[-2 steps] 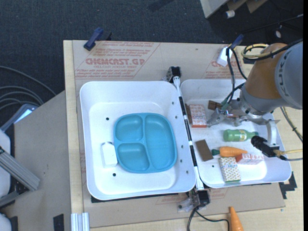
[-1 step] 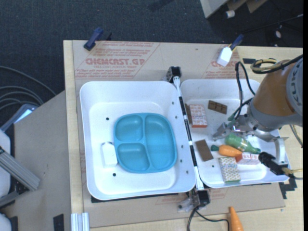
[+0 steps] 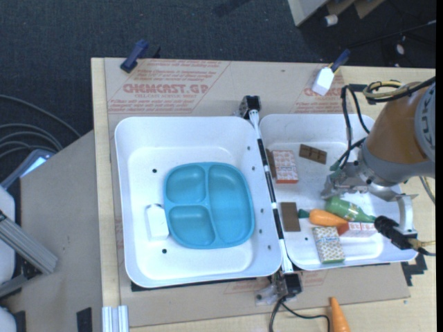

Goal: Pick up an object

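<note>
The jaws (image 3: pixel 344 183) hang low in the right bin (image 3: pixel 304 125), just above the green bottle (image 3: pixel 348 207). I cannot tell if they are wide or narrow — the arm (image 3: pixel 396 140) hides too much.

The things to pick up are all in that bin, packed close. The bottle touches the carrot (image 3: pixel 328 218), and a small red and white packet (image 3: pixel 359 229) sits right beside them. So I think a grab here could catch two things at once, or push the round bottle so it rolls away. The carrot could slip too.

There is more open room higher in the bin, around the red box (image 3: pixel 284 166) and the brown bar (image 3: pixel 312 154). The checkered box (image 3: pixel 328 244) lies near the bottom rim, so the wall could get in the way there. The left bin (image 3: pixel 131 133) holds a blue tray (image 3: pixel 208 205) and a white block (image 3: pixel 156 221), well apart from the arm.
</note>
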Motion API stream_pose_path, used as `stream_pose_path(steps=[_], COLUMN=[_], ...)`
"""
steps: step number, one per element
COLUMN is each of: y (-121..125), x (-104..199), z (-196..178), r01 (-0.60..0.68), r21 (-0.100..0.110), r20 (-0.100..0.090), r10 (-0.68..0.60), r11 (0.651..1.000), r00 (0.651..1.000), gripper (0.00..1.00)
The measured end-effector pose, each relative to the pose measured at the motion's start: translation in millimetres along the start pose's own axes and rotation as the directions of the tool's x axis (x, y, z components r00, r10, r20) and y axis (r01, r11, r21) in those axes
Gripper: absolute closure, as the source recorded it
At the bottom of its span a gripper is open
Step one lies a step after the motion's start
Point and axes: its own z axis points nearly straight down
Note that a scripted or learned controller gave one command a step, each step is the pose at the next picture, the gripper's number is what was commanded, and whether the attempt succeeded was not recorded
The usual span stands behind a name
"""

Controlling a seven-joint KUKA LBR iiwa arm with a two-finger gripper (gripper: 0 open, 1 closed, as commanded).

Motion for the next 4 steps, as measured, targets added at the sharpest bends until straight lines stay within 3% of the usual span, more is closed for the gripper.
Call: stream_pose_path(steps=[1,2,3,4], y=[-59,-60,-13,-23], x=[48,48,13,-5], z=[-162,-161,-120,9], r01=[0.002,0.001,0.001,0.001], r21=[0.000,0.001,-0.001,0.001], r20=[0.000,0.000,0.001,0.000], r10=[-0.002,-0.001,-0.001,-0.001], r11=[1.000,1.000,1.000,1.000], r00=[1.000,1.000,1.000,1.000], gripper=[1.00,0.00,0.00,0.00])
